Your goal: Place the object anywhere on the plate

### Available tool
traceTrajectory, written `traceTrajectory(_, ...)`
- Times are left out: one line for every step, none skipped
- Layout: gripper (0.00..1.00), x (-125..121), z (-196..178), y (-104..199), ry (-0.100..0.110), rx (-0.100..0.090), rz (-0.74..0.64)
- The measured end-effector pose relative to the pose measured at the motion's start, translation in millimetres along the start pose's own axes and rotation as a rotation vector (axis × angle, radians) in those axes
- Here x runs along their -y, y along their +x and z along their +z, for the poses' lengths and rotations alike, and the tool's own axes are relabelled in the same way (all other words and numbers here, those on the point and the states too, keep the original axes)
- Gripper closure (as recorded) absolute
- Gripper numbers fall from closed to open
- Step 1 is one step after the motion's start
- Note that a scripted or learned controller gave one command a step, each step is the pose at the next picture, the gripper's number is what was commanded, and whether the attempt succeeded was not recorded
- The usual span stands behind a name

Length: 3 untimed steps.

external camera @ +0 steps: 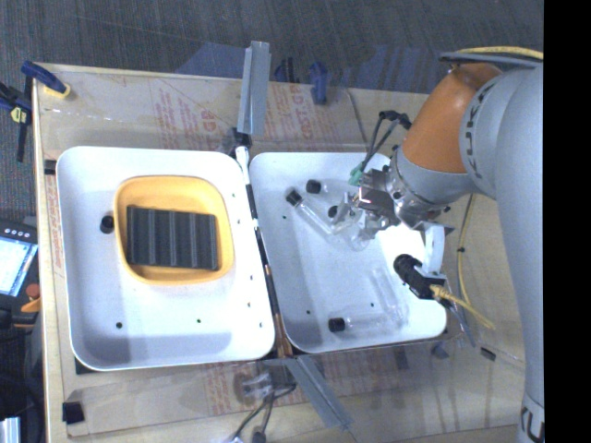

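Grey and orange-banded, the robot arm (480, 137) looms highest over the right-hand shallow white plastic bin (277, 275), and its gripper (374, 201) hangs low over that bin's far half; whether it is released or clenched on anything I cannot tell. Just beneath and beside the gripper lies what seems to be the task's thing, a clear, glassy plastic object (337, 218), barely distinct from the white floor, with small black parts near it. Another see-through piece (388, 303) lies nearer the camera from the gripper, beside a small black cap (337, 324). Well away to the gripper's left, in the other white bin (83, 330), sits the yellow-rimmed plate with a dark ribbed centre (174, 232). The step in hand looks like the pickup, so the grasp should centre on the clear object's body, squeeze firmly since it probably slips, then lift well clear of both bin walls before carrying across.
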<state>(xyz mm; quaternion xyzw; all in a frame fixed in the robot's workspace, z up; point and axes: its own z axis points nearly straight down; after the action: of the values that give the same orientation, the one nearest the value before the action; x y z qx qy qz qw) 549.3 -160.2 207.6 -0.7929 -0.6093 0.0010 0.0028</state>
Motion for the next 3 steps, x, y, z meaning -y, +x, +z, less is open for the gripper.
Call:
traceTrajectory(1.00,-9,-29,60,-0.002,0.002,-0.164)
traceTrajectory(1.00,-27,-14,121,-0.003,0.003,-0.404)
traceTrajectory(1.00,-28,17,133,0.001,0.003,-0.603)
